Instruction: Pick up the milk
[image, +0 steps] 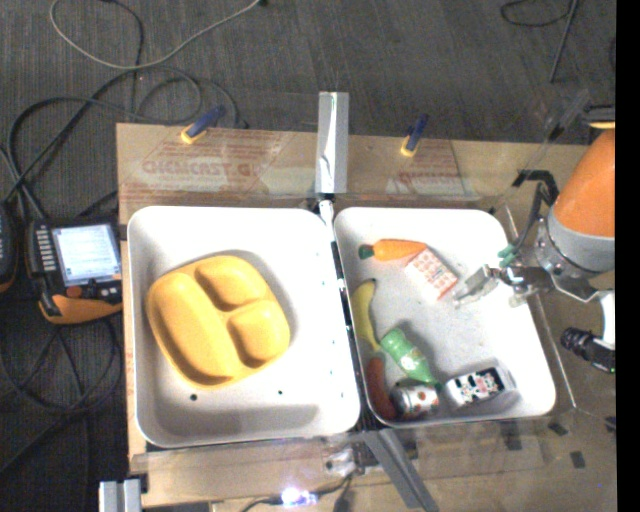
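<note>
So, biggest stuff first: two white bins side by side, and the gripper (478, 285) is over the right bin (520, 385), near its right wall, with the grey-and-orange arm (590, 210) coming in behind it from the right. The left bin (145, 400) is well off to the gripper's left and has a yellow divided tray (218, 318) sitting in it.

Fingers, can't tell if they're apart or together, too small and blurry, and I can't see anything between them.

The milk (433, 274) is a small white-and-red carton lying flat just left of the gripper, close but whether they touch I can't say. A carrot (394, 249) sits touching the carton's far-left end. Further left and a bit nearer the camera there's a banana (364, 311) along the bin's left wall, then a green bottle (408, 355) below-left of the gripper. Along the near wall, well below the gripper: a small dark box (480, 385), a can (414, 399) and something brownish-red (376, 380) I can't make out.
</note>
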